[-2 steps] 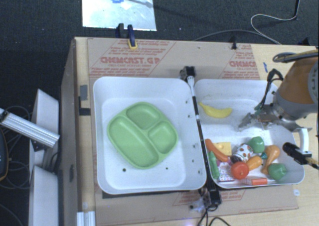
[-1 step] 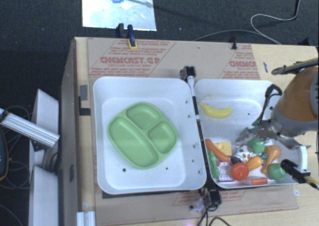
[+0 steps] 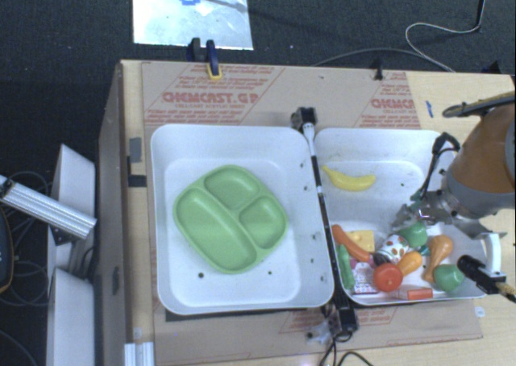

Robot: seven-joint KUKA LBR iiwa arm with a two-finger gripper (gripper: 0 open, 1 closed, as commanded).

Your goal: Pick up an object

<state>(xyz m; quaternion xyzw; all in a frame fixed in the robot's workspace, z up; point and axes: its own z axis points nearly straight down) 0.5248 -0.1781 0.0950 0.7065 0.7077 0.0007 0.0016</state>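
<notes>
Toy food pile [image 3: 395, 264] + banana [image 3: 349, 180] in R bin [image 3: 379, 140]; green plate [image 3: 230, 217] in L bin [image 3: 218, 137].

I see a pale green three-compartment plastic plate [image 3: 230, 218] lying flat in the left shallow white bin [image 3: 173, 163]. Both bins sit on a brown printed cardboard sheet [image 3: 242, 90]. Beyond the bench, a shiny silver square panel [image 3: 192, 2] lies on dark carpet [image 3: 56, 34].
</notes>
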